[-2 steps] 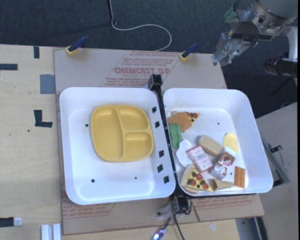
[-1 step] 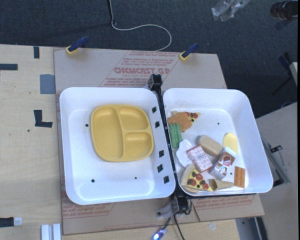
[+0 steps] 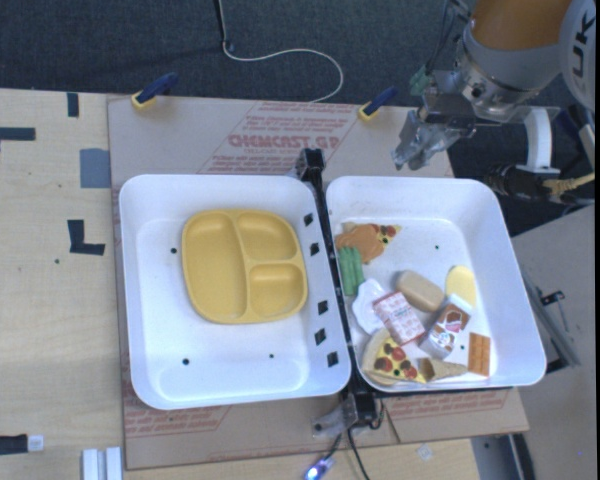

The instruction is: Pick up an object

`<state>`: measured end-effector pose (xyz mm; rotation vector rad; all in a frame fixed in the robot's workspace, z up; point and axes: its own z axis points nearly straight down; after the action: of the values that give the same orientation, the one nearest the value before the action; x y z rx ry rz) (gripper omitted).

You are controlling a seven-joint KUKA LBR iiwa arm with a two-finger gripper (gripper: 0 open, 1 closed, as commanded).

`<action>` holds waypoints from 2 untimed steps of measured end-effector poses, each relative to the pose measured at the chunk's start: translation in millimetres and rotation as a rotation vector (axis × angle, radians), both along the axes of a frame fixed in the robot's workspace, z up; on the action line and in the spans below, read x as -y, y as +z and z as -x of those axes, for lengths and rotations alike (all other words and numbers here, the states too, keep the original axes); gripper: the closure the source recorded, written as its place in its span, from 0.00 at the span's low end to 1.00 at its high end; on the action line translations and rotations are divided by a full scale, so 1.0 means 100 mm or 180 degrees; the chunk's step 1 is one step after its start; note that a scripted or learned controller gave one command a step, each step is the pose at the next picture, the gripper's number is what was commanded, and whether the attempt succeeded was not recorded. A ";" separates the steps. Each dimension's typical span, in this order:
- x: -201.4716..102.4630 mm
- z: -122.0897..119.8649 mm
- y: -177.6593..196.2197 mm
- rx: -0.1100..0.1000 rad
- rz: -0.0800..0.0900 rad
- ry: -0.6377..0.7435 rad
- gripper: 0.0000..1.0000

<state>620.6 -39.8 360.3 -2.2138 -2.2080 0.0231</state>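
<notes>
On your left, the left bin holds one item: a yellow divided plate with three compartments, lying flat near the bin's middle. The two bins meet along a black centre divider.

The right bin carries a loose group of toy food pieces (all candidates for the pick). Nearest the divider you see a green vegetable piece, and just above it an orange pizza piece. Below these lies a white wrapper touching a red-and-white packet. A tan bread roll sits beside the packet, and a small carton lies just below the roll. At the bin's near edge rests a pizza slice. Farther right are a pale yellow piece and an orange cracker.

The gripper hangs above the bench beyond the right bin's far rim, well apart from the food pieces. Nothing is seen between its fingers; whether they stand apart or together cannot be determined from this view.
</notes>
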 end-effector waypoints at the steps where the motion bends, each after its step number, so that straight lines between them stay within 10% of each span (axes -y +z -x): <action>1: -0.25 -0.24 1.80 0.0129 0.0001 0.0023 1.00; 2: 0.78 -0.01 0.86 0.0034 0.0007 -0.0022 1.00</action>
<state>621.9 -117.6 446.5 -2.2277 -2.2068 0.0135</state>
